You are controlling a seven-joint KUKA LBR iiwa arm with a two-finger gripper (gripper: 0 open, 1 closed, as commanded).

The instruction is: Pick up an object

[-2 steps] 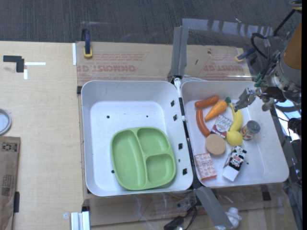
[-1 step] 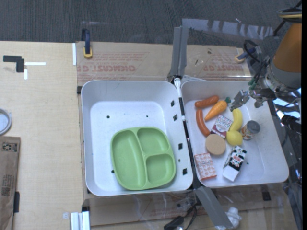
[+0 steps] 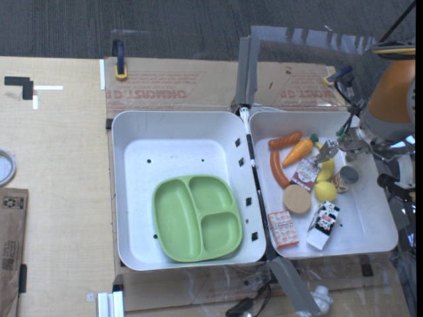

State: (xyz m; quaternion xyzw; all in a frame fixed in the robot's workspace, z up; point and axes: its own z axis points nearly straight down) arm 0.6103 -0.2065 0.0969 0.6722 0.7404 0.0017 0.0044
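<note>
Gripper (image 3: 328,152) low in rt bin (image 3: 370,243) over carrot (image 3: 297,151) & lemon (image 3: 324,191), jaw state unclear, green tray (image 3: 196,217) in lt bin (image 3: 132,177)

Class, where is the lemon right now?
In the camera view, the lemon lies in the right bin, beside the round cookie and above the milk carton.

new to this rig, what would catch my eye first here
The green divided plate lies alone in the left bin. The right bin holds a bright heap: a carrot, a lemon and small packets. The gripper hangs over that heap, reaching in from the right.
</note>
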